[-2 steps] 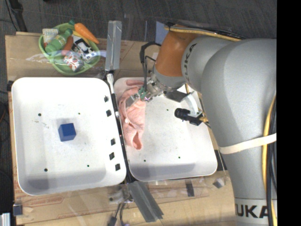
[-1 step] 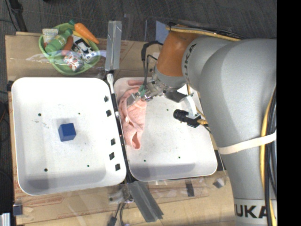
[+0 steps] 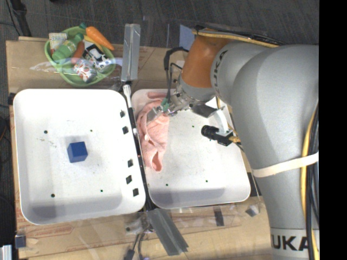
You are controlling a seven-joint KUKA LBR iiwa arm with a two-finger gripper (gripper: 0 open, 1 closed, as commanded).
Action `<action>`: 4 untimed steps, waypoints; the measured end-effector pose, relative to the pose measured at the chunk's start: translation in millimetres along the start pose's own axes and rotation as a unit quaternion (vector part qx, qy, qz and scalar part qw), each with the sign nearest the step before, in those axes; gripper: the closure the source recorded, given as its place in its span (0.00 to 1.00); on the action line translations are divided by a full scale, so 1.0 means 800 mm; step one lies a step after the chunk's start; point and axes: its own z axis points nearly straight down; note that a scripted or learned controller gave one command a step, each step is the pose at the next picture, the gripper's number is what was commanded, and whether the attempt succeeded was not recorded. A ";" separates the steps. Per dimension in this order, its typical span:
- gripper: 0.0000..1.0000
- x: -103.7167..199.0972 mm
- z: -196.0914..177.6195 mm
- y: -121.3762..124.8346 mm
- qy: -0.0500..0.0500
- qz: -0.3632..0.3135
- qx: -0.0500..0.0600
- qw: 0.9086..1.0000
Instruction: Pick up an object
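We see two shallow white bins side by side on the counter [image 3: 70, 233]. The left bin [image 3: 65, 112] holds a single blue cube [image 3: 77, 151], which sits left of that bin's middle, well apart from the walls. The right bin [image 3: 200, 172] holds a crumpled pink cloth [image 3: 153, 134]. The cloth lies along the bin's left wall, running from the far left corner toward the near side and ending about halfway down. The rest of this bin's floor is bare white.

On the counter beyond the left bin stands a green bowl [image 3: 73, 79] heaped with small toys and packets, among them an orange carrot-shaped piece [image 3: 97, 36].

The grey arm [image 3: 271, 91] reaches in from the right, with its orange band [image 3: 198, 64] over the far edge of the right bin. The claw [image 3: 168, 106] is at the far left corner of the right bin, right at the far end of the pink cloth, and seems to meet the fabric there. At this angle we cannot tell whether the claw is released or clenched, nor whether any cloth is caught in it. The blue cube lies far from the claw, in the other bin.
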 end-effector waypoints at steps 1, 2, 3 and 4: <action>0.00 0.006 0.000 0.002 0.001 -0.020 0.001 1.000; 0.00 0.002 0.000 0.000 0.000 0.014 0.000 1.000; 0.00 0.003 0.000 0.000 0.000 0.010 0.000 1.000; 0.00 0.005 0.000 0.001 0.001 -0.004 0.001 1.000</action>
